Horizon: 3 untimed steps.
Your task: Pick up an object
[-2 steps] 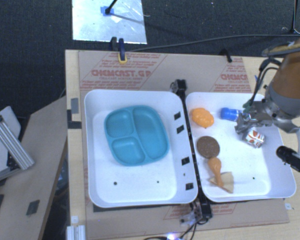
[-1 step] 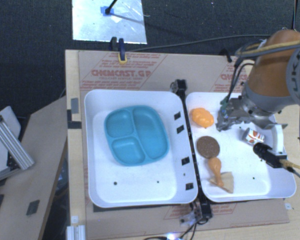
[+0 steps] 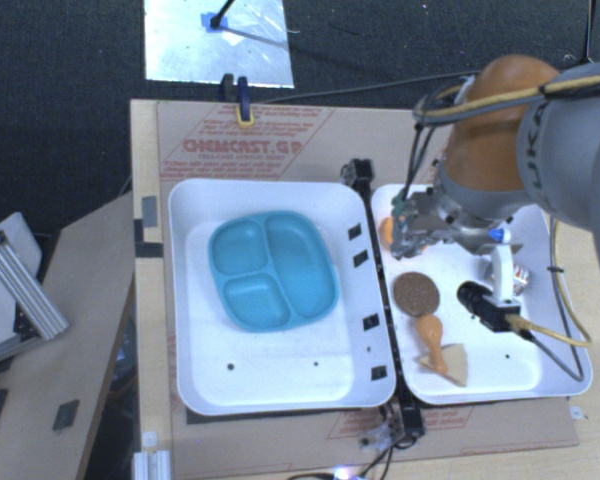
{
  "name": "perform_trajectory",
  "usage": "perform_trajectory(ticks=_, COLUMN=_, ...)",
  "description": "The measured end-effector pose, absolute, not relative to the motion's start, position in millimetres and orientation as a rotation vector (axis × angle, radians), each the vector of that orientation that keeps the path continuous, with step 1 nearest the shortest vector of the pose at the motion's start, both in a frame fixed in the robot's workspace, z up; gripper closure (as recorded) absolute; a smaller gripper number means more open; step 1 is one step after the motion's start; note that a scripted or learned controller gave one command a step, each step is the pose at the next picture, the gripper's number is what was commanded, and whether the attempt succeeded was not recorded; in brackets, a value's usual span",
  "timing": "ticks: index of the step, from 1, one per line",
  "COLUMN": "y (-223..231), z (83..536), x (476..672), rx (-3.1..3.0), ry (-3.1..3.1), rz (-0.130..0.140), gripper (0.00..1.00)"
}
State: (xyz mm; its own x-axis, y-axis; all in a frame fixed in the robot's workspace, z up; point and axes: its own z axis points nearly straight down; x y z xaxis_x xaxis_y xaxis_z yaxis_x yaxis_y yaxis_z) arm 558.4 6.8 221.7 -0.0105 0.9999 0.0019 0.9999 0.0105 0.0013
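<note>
My gripper [image 3: 408, 236] hangs low over the back left corner of the right bin [image 3: 540, 373], under the grey arm with its orange band. Just left of it, an orange object [image 3: 386, 230] lies against the bin wall, partly hidden by the gripper. A brown round disc [image 3: 416, 293] lies just in front of the gripper, apart from it. Nearer the front lie an orange-tan drumstick-shaped piece [image 3: 430, 334] and a tan wedge [image 3: 457, 365], touching each other.
The left bin [image 3: 205, 368] holds a blue divided plate [image 3: 273, 269]. A black clipped divider [image 3: 373, 268] runs between the bins. A small red-and-white object [image 3: 521, 278] sits at the right side of the right bin, beside the arm.
</note>
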Motion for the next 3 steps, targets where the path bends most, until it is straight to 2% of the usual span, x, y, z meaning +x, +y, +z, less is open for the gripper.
perform_trajectory(ticks=1, y=57.3, z=231.4, x=567.0, rx=-2.21, ry=-2.233, rz=-0.006, gripper=1.0)
perform_trajectory(ticks=2, y=109.4, z=220.1, x=587.2, rx=-2.211, ry=-2.232, rz=-0.004, gripper=1.0)
perform_trajectory(ticks=3, y=106.0, z=220.6, x=586.8, rx=-2.216, ry=-2.227, rz=-0.002, gripper=0.0)
